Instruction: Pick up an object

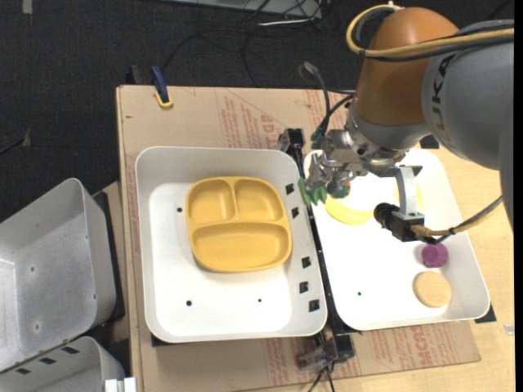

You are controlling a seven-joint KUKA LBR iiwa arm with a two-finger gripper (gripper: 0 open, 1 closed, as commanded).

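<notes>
Grey arm [458,80] leans in low, gripper [329,182] at the right bin's [458,300] near-left wall; finger spread unreadable. Yellow disc [351,211] just beyond, purple piece [434,256] farther off. Cardboard [245,117] print illegible.

Objects I see in the bins:
Left bin: yellow divided tray [239,223], flat. Right bin: purple piece [434,256], tan disc [431,289] just below it, yellow piece [351,211] partly hidden by arm.
</notes>
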